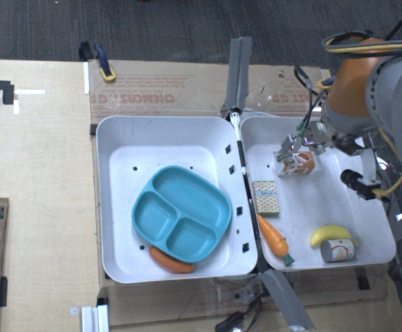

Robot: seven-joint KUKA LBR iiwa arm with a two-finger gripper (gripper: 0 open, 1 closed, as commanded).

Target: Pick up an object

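Over the right bin (367, 251): gripper (292, 151) poised at a small carton (302, 163).
Whether it grips cannot be told; carrot (272, 236), banana (330, 234) and can (337, 250) lie well apart, leaving room.

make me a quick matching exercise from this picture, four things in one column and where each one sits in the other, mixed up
Things:
1. blue divided plate
2. carrot
3. banana
4. sausage

Places:
A. right bin, near front right corner, beside a small can
B. left bin, tucked under the plate's front edge
C. middle of the left bin
D. right bin, against the divider between the bins

Pairs: 1-C, 2-D, 3-A, 4-B
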